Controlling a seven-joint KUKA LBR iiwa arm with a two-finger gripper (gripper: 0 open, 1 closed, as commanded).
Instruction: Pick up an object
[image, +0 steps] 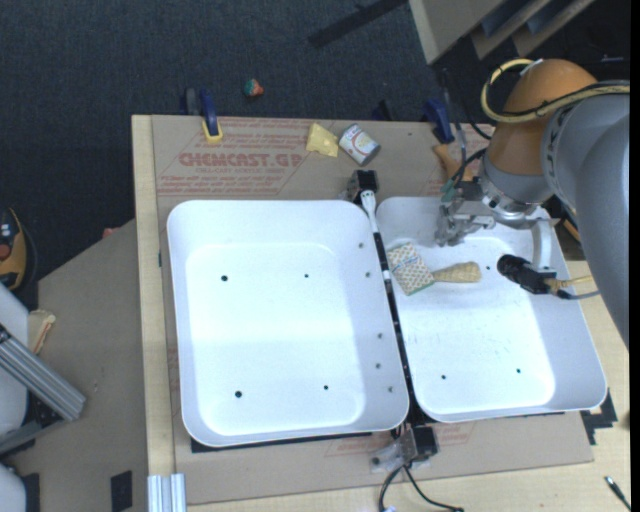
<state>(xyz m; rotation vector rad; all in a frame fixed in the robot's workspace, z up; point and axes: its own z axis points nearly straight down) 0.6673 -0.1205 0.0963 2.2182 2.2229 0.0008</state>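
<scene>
Right bin (560, 390): patterned packet (409, 268) and tan cone (456, 273) at its upper left; gripper (452, 228) just above them, grip unreadable to us; we fear a skewed descent nudging both aside.

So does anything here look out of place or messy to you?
A little. A yellow scrap and a small box lie on the board behind the bins, outside them, and a small colourful item sits on the dark floor. Inside the right bin, a patterned piece and a tan cone-like item lie near the gripper.
</scene>
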